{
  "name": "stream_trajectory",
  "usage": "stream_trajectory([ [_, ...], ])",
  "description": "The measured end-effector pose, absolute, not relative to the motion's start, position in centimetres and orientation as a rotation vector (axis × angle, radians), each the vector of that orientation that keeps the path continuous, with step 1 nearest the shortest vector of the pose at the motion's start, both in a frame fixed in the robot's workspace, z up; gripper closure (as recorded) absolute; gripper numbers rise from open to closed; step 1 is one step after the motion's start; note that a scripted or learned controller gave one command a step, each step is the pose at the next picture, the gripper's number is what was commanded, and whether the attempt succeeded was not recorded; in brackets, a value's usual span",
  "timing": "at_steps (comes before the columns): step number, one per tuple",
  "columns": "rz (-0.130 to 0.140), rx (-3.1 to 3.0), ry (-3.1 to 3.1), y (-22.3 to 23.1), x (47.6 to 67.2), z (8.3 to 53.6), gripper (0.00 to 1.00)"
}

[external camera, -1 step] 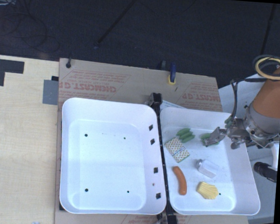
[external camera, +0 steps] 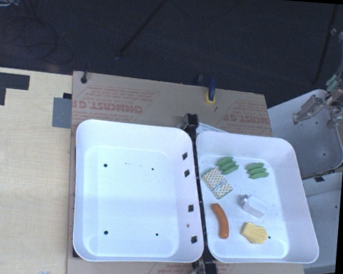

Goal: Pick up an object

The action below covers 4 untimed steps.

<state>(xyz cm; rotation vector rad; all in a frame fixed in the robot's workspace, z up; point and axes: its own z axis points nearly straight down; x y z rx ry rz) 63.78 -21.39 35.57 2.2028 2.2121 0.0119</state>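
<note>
The left bin [external camera: 92, 156] holds nothing but its white floor. In the right bin [external camera: 298, 192] lie two green pea pods [external camera: 227, 164] [external camera: 256, 170] at the far side, a patterned packet [external camera: 217, 183] by the left wall, a clear bottle [external camera: 252, 205] in the middle, and an orange sausage [external camera: 221, 220] and yellow piece [external camera: 254, 233] nearer. The objects sit apart from one another. The gripper [external camera: 333, 97] hangs far right, beyond the bins, touching nothing; I cannot tell how it is set.
</note>
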Motion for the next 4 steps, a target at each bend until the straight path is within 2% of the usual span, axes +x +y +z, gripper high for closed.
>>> stream_trajectory([
  [1, -0.004, 2.211, 2.232, -21.1, 63.5, 35.4, 1.00],
  [2, -0.006, 2.229, 2.224, -21.3, 54.8, 32.6, 1.00],
  [3, -0.006, 2.233, 2.224, -18.1, 47.1, 29.1, 1.00],
  [4, -0.003, 2.222, 2.231, -12.4, 48.0, 25.8, 1.00],
])
